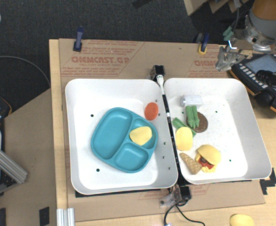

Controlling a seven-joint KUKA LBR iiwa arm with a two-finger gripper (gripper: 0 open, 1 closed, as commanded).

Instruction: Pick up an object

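Overhead, the gripper (225, 59) hangs above the bench beyond the right bin (250, 126), holding nothing.
Its fingers look slightly parted; a burger (208, 157), yellow fruit (184, 138) and green beans (191, 116) lie in that bin.

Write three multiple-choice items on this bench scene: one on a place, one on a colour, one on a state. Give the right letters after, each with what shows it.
1. Where does the blue divided tray lie?
A. left bin
B. right bin
C. bare bench

2. What colour is the round piece beside the tray's upper right edge?
A. green
B. orange-red
C. white

3. Where is the gripper?
A. down in the left bin
B. pressed on the burger
C. raised above the right bin's far corner

Key: 1 A, the tray rests on the left bin floor. 2 B, it reads orange-red against the white. 3 C, it hangs over the cardboard beyond the right bin.
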